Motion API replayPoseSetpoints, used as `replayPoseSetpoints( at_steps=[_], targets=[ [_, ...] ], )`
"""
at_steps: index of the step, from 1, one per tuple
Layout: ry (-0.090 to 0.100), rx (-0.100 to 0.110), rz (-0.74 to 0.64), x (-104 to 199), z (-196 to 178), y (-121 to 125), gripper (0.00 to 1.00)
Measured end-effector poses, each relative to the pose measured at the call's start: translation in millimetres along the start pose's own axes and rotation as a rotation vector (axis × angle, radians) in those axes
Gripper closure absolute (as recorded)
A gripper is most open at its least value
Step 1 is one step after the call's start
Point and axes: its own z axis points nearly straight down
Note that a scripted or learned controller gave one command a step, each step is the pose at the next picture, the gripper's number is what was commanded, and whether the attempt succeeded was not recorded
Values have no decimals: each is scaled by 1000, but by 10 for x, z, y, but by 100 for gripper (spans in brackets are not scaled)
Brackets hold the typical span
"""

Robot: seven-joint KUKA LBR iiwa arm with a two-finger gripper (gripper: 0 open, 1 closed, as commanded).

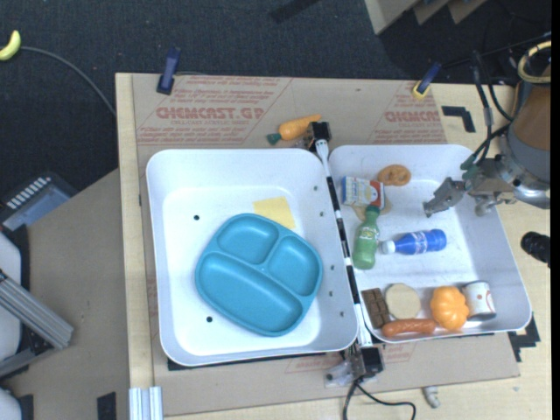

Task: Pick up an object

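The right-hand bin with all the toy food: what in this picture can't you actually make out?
- Gripper, camera view: too small and blurred to tell whether it is open or shut.
- Carton: label print too small to read; the green bottle overlaps its lower edge.
- Yellow piece in the left bin: partly covered by the blue plate.

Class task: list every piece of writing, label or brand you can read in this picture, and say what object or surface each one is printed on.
"CHEMCAST GP", red print on the brown protective sheet behind the left bin; small lines around it are blurred.
The same print repeats behind the right bin, only partly legible.
Label on the blue bottle: too blurred to read.
Print on the small carton: too small to read.
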Motion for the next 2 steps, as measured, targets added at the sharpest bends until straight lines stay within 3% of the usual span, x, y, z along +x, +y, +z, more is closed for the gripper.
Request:
replayPoseSetpoints(
  at_steps=[1,2],
  targets=[
    [-1,-16,0,362,1125,1062,0],
    [-1,-17,-1,-146,1179,1199,0]
  ],
)
